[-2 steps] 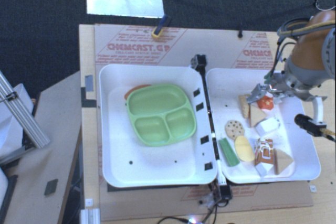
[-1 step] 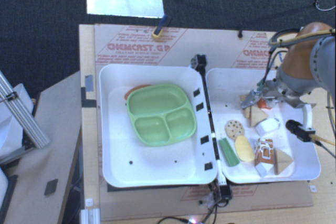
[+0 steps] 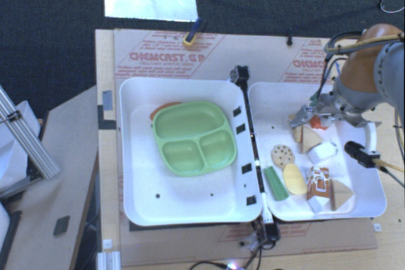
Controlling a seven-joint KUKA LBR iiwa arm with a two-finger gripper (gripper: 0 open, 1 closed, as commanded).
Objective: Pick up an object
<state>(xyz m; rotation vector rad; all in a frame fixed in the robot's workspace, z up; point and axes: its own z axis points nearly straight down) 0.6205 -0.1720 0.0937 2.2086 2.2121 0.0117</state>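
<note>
The right bin (image 3: 273, 97) holds several small items: a speckled cookie (image 3: 281, 154), a yellow oval piece (image 3: 293, 178), a green stick (image 3: 275, 183), a white block (image 3: 323, 152), a tan wedge (image 3: 310, 139), a printed carton (image 3: 318, 182) and a tan triangle (image 3: 342, 194). My gripper (image 3: 302, 118) hangs low over the bin's upper middle, just above the tan wedge. A small red piece (image 3: 318, 124) lies right beside it. The view does not show anything held in the gripper.
The left bin (image 3: 139, 199) carries a green three-compartment tray (image 3: 193, 136) with a red object (image 3: 163, 108) poking out under its far-left corner. A black strip (image 3: 243, 129) runs between the bins. A yellow-handled tool (image 3: 192, 35) lies behind them.
</note>
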